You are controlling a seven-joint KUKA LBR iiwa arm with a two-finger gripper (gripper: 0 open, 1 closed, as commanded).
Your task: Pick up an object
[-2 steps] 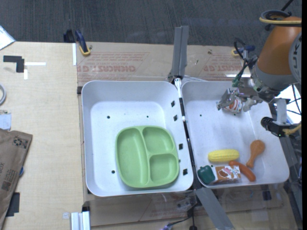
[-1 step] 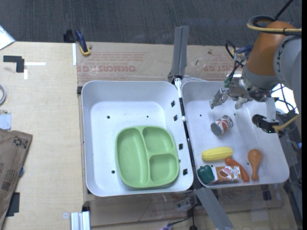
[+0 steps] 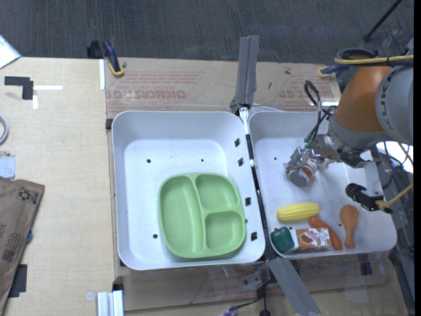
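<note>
Corn cob (image 3: 298, 210) was my likeliest pick: it lay in the right bin (image 3: 276, 137), toward the near wall, long axis running roughly left-right across the bin floor.

Left to right I logged: a green divided plate (image 3: 200, 214) flat in the left bin (image 3: 131, 137), on its own; then, in the right bin, a green pepper (image 3: 281, 239) in the near left corner, a small printed packet (image 3: 311, 238) just beside it, a carrot (image 3: 327, 232) slanting against the packet, and a drumstick-shaped toy (image 3: 349, 224) farthest right, standing roughly along the bin's depth.

Gripper (image 3: 302, 168) hung low over the middle of the right bin, on the far side of the cob and about in line with it. I could not tell whether the fingers were apart or together; nothing was visibly between them. My judgement: the cob lay toward the camera from the gripper, so a short travel nearward, with the fingers spanning its short axis, would suit.

Bin floor was smooth white plastic with bare room around the cob on the far side. Bench was pale wood with cardboard under the bins.
</note>
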